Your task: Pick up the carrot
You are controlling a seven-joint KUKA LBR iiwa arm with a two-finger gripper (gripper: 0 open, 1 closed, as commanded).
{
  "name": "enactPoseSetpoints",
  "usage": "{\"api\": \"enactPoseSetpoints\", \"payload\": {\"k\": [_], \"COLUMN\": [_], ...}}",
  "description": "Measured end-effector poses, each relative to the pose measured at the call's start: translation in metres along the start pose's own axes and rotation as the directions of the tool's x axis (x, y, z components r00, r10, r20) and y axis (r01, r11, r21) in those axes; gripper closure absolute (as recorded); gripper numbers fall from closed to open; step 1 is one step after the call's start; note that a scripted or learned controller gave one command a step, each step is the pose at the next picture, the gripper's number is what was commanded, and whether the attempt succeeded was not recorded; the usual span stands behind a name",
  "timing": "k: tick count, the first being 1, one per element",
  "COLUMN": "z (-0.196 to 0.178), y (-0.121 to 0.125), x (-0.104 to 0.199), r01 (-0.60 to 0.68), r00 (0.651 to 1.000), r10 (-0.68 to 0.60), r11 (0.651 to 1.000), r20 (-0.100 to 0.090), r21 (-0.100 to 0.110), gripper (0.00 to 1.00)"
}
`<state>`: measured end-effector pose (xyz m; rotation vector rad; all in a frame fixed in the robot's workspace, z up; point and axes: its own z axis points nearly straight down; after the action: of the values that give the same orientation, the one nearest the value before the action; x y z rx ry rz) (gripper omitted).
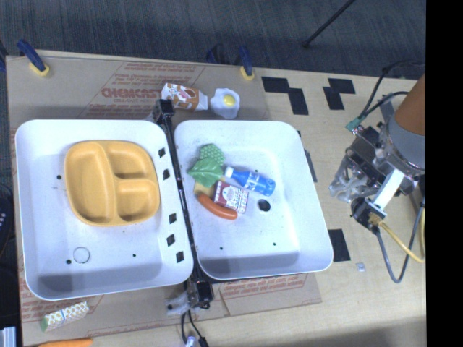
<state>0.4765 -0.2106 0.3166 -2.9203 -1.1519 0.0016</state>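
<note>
Lying in right bin: carrot (218,207), low on the floor, just under the small red carton (231,196)
Neighbours: blue bottle (249,181) and green leafy toy (207,163) above it
Left bin: yellow divided tray (112,181)
Hand (359,194): over the table (362,280), right of the right bin (307,194), well apart from carrot; finger state cannot be told

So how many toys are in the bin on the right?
4, all bunched near its left side: a green leafy toy, a blue bottle, a small red carton and an orange, carrot-like piece partly under the carton. Something smaller could hide beneath them.
</note>
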Motion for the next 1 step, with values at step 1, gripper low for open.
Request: {"api": "enactPoseSetpoints", "payload": {"k": [1], "z": [0.0773], "y": [-0.0344], "x": [0.0533], "r01": [-0.130], "r00": [0.991], "r10": [0.130], "r11": [0.991], "r20": [0.002], "r21": [0.004], "gripper": [1.00]}}
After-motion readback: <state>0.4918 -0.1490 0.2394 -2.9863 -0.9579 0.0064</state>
